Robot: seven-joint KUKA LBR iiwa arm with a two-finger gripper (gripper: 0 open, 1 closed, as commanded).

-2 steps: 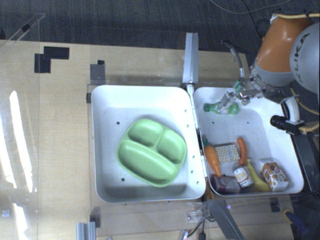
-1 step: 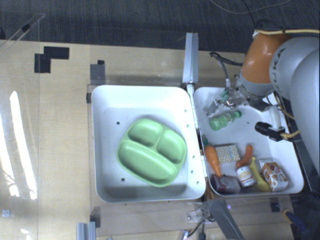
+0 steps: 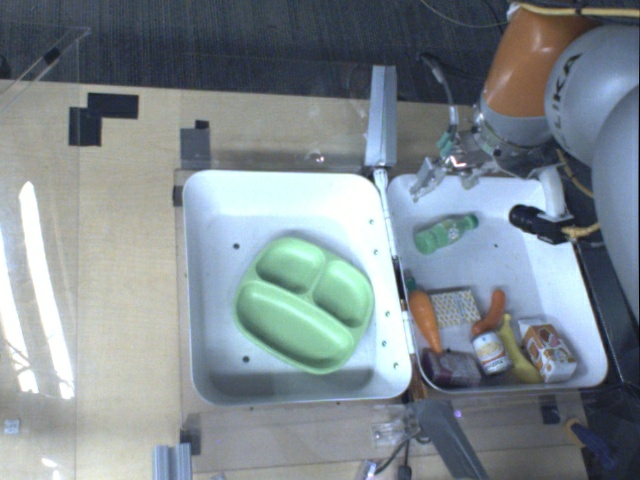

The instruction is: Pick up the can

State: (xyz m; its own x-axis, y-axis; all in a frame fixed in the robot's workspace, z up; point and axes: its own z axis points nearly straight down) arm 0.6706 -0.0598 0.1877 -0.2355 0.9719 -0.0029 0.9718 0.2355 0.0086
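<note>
Counter [image 3: 120,268] carries two white bins. Left bin [image 3: 210,218] just has green divided plate [image 3: 305,301], so nothing for me there. Right bin [image 3: 590,358] holds clutter: green bottle [image 3: 444,233], carrot [image 3: 425,320], banana [image 3: 517,350], carton [image 3: 549,352]. My fingers [image 3: 440,173] hover at right bin's far corner, spread, nothing pinched. Can [image 3: 489,352] stands upright at near edge, jammed against banana, tight grab I reckon.

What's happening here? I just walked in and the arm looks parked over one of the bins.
The arm's gripper hangs over the far edge of the right bin, holding nothing. The can it is meant to pick up stands untouched at the near end, among a carrot and a banana. A green bottle lies nearer the gripper. The left bin holds a green tray.
</note>
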